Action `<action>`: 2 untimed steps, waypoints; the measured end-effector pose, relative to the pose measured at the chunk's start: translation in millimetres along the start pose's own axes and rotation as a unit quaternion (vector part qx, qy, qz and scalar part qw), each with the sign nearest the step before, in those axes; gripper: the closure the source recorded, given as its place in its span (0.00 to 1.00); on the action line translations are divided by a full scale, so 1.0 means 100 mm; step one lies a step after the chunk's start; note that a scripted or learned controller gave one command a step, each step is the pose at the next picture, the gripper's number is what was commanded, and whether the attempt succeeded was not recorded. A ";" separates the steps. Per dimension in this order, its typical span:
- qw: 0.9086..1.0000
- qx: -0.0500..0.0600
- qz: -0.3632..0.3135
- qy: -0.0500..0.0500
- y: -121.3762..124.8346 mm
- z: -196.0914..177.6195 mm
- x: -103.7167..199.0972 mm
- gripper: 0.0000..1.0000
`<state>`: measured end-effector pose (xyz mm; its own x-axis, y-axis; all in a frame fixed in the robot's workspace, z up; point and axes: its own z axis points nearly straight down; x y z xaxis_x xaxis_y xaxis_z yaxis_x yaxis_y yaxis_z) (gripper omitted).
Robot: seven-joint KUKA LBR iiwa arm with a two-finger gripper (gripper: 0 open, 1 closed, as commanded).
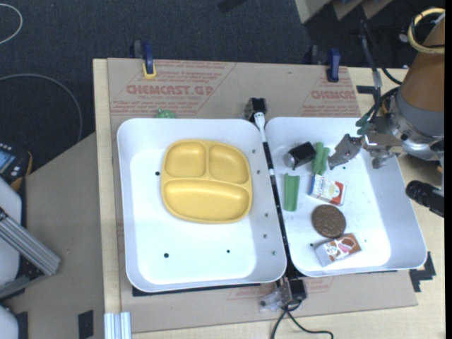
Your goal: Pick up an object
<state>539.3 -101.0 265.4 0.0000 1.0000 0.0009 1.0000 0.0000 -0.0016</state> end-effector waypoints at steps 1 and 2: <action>1.000 0.004 0.003 0.000 -0.45 0.90 -0.41 0.00; 1.000 -0.003 0.001 -0.001 -0.41 0.74 -0.39 1.00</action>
<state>498.4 -140.0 191.5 0.0017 1.0000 -0.0016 1.0000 -0.0017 0.0037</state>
